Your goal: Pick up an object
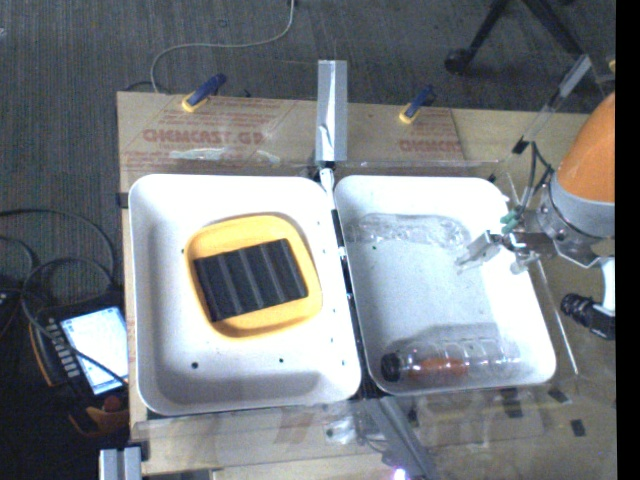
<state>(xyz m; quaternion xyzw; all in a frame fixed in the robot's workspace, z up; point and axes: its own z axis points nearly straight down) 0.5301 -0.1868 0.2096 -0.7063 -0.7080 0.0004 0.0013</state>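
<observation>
While the tabletop [140,118] carries both bins side by side, the arm [590,178] comes in from the side and its hand [490,248] hangs over the nearer bin [420,308], at that bin's outer wall. Whether the hand is open or closed cannot be told; nothing shows in its grasp. The far bin [160,358], well apart from the hand across the divider, holds a yellow tray with black ridges [255,273] lying flat in its middle. Just beside the hand, toward the divider, lies a crumpled clear plastic piece [410,230]. A clear bottle with a dark cap [445,360] rests on its side against the near wall, probably rolled to the bin's lowest edge, and looks the likeliest pick.
</observation>
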